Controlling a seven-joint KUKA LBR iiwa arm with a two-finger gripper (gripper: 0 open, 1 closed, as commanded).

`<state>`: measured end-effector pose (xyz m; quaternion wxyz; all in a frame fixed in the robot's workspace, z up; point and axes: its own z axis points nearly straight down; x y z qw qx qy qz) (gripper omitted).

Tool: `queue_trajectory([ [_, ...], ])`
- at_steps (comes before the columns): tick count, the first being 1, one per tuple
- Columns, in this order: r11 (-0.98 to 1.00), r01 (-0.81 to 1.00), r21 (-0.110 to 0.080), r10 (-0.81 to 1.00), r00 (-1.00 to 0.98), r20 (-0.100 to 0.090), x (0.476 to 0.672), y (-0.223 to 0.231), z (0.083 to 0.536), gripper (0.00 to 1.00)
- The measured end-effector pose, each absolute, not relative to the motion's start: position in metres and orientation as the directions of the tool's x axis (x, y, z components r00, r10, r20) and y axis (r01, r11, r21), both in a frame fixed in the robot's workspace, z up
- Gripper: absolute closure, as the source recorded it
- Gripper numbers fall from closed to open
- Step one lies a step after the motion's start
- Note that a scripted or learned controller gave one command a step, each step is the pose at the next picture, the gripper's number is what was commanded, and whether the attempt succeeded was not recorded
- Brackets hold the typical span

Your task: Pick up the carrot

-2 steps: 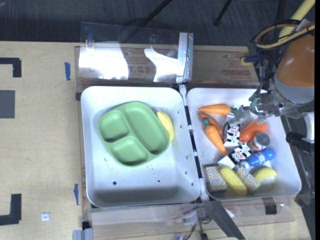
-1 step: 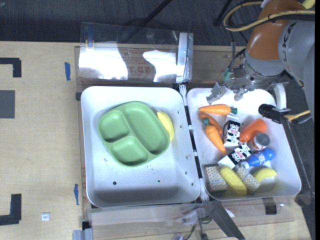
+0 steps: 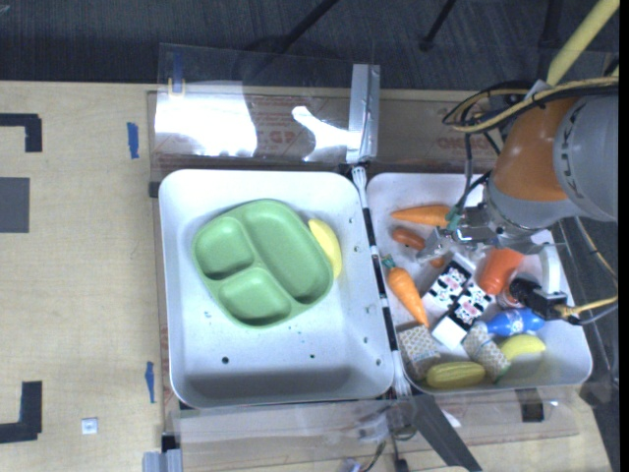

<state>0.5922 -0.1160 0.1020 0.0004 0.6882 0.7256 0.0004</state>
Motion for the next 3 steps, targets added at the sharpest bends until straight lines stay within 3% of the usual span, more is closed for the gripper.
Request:
queue_trajectory([
  [1, -0.413, 0.91, -0.026, 0.911, 0.413, -0.003, 0.648, -0.147, 0.086, 0.0],
  [2, -0.441, 0.897, -0.003, 0.897, 0.441, -0.001, 0.624, -0.11, 0.124, 0.0],
  [3, -0.537, 0.844, 0.001, 0.844, 0.537, -0.001, 0.639, -0.149, 0.114, 0.0],
])
